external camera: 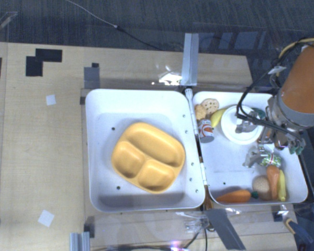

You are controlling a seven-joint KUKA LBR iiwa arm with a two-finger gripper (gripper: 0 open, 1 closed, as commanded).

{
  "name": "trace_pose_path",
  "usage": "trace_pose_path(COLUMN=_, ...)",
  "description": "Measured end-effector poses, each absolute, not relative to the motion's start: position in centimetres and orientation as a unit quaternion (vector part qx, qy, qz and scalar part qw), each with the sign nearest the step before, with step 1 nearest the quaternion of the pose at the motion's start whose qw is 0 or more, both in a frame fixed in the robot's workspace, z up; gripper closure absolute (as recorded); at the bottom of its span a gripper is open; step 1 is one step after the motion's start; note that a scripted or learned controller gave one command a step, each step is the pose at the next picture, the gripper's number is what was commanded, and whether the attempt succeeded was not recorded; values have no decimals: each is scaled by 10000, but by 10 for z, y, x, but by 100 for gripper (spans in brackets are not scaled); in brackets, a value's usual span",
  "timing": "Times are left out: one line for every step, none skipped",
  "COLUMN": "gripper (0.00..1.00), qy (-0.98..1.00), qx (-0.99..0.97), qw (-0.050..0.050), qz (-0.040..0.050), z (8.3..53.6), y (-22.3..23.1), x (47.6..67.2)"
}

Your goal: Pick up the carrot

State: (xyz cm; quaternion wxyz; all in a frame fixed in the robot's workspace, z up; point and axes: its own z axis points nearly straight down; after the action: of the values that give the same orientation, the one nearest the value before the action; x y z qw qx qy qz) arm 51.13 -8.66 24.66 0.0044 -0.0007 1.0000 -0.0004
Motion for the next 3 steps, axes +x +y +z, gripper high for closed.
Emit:
trace_pose_path(gripper=0, qy=9934, qx=1143, qw=7, qz=5, z=127, y=-114, x=490)
trace_pose_path(gripper=0, qy=9531, qx=3028, qw=42, qz=9, z=151, y=-94, x=489)
trace_pose_path(gripper=0, qy=8452, qx=5344, qw=25, qz=10, z=141, y=-120, x=511)
